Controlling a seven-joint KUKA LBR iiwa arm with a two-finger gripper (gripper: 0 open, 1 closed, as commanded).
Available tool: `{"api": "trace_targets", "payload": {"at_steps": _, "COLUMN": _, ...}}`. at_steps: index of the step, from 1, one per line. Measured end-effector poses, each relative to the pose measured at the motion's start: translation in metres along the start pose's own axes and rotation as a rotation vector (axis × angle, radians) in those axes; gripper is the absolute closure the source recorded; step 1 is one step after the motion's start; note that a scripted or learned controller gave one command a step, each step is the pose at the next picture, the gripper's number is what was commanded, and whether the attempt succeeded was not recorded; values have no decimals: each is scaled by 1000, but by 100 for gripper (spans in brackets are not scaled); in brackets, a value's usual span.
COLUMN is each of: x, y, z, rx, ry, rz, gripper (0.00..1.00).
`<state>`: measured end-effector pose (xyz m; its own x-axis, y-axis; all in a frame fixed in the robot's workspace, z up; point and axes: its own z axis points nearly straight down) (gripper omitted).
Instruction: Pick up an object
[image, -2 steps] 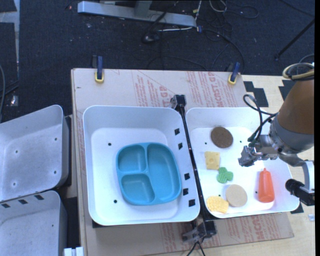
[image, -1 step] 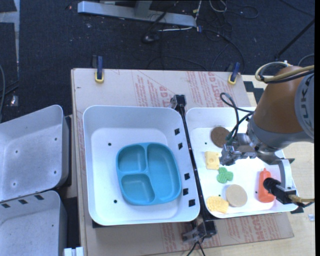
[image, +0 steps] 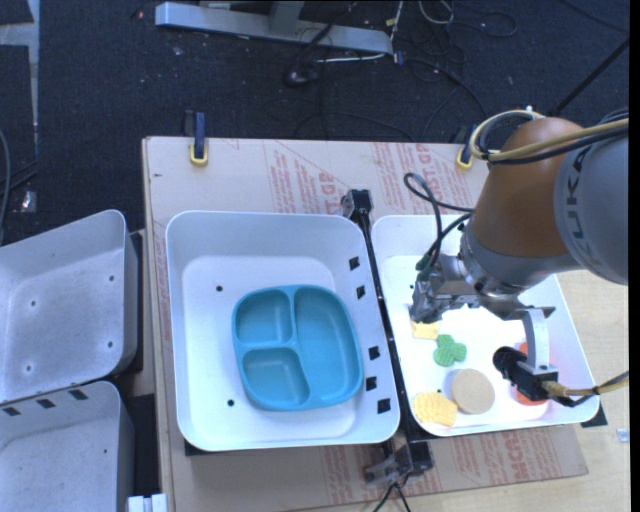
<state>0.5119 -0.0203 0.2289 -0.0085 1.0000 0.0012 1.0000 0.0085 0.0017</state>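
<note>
Far left: grey metal trays (image: 60, 290) beside the desk's left edge, cut off by the frame.
Desk (image: 270, 170): brown board with red printed writing, mirrored and too faint to read; yellow clamps (image: 199, 150) at its two back corners.
Left bin (image: 190, 240): holds a blue three-compartment plate (image: 297, 346), lying flat near the bin's middle.
Right bin (image: 395, 235): holds small objects toward the desk's front right corner, namely a pale yellow piece (image: 426, 329), a green clover-shaped piece (image: 449, 350), a tan round disc (image: 472, 391), a yellow waffle-like piece (image: 435, 408) and an orange-red object (image: 527, 392) partly hidden by a black part.
Arm (image: 545, 200): letters "KU" readable on the grey casing, the rest cut off at the right edge.
Gripper (image: 425, 305): low over the right bin, just above the pale yellow piece; whether the fingers are spread or pinching anything, I cannot tell.
</note>
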Motion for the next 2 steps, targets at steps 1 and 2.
{"api": "trace_targets", "payload": {"at_steps": 1, "x": 59, "y": 6, "z": 8, "rx": 2, "ry": 0, "rz": 0, "gripper": 100}}
{"api": "trace_targets", "payload": {"at_steps": 2, "x": 115, "y": 11, "z": 10, "rx": 2, "ry": 1, "rz": 0, "gripper": 100}}
